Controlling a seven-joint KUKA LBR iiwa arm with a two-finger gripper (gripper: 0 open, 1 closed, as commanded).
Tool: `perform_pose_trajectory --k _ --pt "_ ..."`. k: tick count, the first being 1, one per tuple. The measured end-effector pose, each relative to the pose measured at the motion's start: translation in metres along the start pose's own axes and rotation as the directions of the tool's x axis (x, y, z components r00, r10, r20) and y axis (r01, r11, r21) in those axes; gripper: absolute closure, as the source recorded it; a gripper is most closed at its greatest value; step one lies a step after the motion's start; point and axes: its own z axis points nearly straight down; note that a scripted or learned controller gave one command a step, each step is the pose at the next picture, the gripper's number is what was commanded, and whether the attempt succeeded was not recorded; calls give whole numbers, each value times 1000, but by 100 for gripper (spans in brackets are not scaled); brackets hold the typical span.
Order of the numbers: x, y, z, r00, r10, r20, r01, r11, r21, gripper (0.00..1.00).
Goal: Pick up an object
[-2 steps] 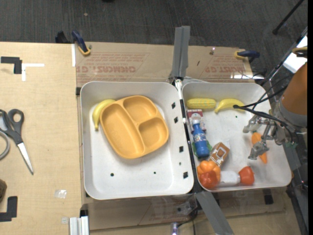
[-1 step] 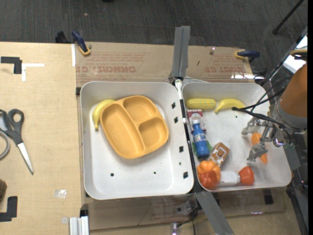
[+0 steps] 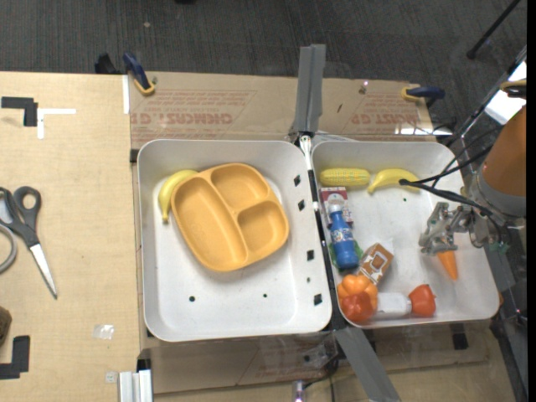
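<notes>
My gripper [image 3: 437, 234] hangs over the right side of the right bin [image 3: 394, 216], its metal fingers pointing down and left. An orange carrot [image 3: 450, 264] lies just below and right of it, close to the fingertips, with no object seen between them. In the same bin lie a corn cob [image 3: 344, 177], a yellow banana [image 3: 392, 178], a blue bottle [image 3: 341, 233], a brown packet [image 3: 376, 263], an orange and red fruit pair [image 3: 358, 298] and a red pepper [image 3: 422, 301].
The left bin [image 3: 226, 308] holds a yellow divided plate [image 3: 230, 216] with a banana [image 3: 170, 191] behind its left edge. Scissors [image 3: 29, 233] lie on the bench at far left. Black cables [image 3: 452, 182] run across the right bin's far right corner.
</notes>
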Motion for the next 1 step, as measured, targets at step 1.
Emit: perform_pose_trajectory --k 1 --pt "0 0 0 1000 0 0 0 1000 0 0"
